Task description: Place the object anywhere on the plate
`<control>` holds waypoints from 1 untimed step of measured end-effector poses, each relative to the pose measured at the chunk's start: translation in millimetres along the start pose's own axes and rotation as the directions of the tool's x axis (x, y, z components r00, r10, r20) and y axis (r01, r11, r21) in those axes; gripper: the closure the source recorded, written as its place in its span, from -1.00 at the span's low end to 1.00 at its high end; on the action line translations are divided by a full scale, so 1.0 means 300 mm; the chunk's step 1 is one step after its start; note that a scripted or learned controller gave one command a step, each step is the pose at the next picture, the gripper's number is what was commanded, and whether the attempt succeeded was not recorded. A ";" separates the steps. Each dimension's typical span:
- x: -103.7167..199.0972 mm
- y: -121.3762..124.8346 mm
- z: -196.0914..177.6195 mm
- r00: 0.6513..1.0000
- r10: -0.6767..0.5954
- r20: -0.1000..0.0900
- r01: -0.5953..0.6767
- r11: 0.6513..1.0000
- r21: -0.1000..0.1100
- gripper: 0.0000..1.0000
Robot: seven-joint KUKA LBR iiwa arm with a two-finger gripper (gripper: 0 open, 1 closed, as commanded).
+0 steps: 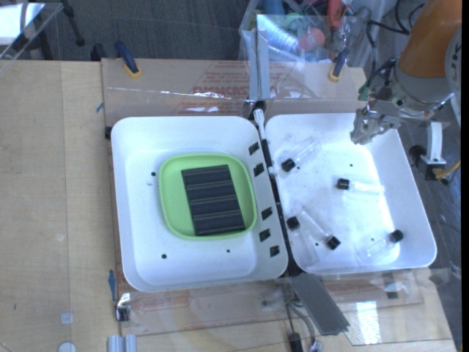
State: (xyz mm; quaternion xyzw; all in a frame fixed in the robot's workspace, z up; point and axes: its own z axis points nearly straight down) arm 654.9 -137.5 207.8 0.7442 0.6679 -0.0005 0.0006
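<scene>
The gripper (364, 132) hovered over the right bin's (410, 196) far edge, jaw state impossible to tell, above scattered clear vials (357, 186) awaiting transfer to the green plate (170, 196).

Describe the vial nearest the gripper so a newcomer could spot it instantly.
Find the right bin, the one without the green plate. Near its back-left corner, left of the gripper, lies a clear vial on a diagonal. Its black cap points toward the divider, and it lies farthest back of the vials.

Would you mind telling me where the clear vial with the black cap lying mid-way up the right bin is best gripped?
Grip the clear vial across its barrel from straight above; it lies flat, pointing left-right, apart from the others.
</scene>
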 end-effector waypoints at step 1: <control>0.000 0.000 0.000 1.000 0.000 0.000 0.000 1.000 0.000 -1.00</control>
